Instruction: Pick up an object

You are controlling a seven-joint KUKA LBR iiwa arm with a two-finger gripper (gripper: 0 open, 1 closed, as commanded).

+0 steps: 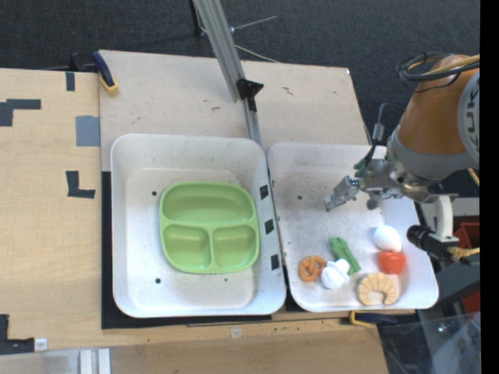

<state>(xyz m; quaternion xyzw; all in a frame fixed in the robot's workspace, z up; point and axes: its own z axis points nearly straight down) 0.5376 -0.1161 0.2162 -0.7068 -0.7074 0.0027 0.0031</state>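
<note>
Hovering metal tool (340, 196) above smooth egg (387, 238), ridged croissant (378, 289).

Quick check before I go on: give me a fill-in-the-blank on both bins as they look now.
1. The green tray lies in the ____ bin.
2. The croissant lies in the ____ bin.
3. The tray has ____ compartments.
4. The egg sits just above the ____ tomato.

Missing words: left; right; three; red
</note>
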